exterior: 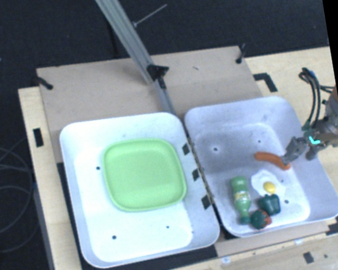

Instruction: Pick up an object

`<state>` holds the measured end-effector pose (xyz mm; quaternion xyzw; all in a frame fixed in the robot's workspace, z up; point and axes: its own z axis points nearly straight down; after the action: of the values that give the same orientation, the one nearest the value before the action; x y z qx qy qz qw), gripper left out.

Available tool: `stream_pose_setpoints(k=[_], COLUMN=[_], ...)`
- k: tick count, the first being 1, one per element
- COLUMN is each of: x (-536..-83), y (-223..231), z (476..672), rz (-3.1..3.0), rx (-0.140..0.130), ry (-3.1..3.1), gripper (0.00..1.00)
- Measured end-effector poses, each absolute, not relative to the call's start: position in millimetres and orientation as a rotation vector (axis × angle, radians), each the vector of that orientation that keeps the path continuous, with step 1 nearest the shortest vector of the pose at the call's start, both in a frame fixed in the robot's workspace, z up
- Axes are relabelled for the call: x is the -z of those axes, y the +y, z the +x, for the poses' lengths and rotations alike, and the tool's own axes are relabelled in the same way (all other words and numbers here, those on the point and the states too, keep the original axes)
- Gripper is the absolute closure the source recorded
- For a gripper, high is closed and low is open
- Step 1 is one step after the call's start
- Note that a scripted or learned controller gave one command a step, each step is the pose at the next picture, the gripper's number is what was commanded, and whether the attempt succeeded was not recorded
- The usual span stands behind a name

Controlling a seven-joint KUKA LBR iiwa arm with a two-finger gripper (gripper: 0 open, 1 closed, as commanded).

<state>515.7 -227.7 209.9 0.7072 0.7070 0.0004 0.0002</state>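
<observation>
The right bin (219, 129) holds several small toys. An orange sausage (272, 159) lies near its right side, and a fried egg (268, 185) sits just below that. A green bottle (241, 197) lies left of the egg. A teal piece (271, 204) and a dark green and red piece (259, 219) rest near the bin's front edge. My gripper (304, 146) hangs over the bin's right rim, just right of the sausage's end, and I see nothing held in it.
The left bin (86, 177) holds a light green square plate (143, 174). A grey pole (130, 35) slants down from the top to the gap between the bins. Cables (310, 91) hang by the arm at the right.
</observation>
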Motion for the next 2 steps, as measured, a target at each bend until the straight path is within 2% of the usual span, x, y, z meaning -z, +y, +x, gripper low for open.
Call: stream_pose_setpoints(k=[1, 2], x=[-210, -148], y=[-228, -226], z=[515.7, 515.8], rz=[2.221, 2.225], rx=[-0.001, 0.004], ry=[2.221, 2.223], gripper=[0.00, 0.00])
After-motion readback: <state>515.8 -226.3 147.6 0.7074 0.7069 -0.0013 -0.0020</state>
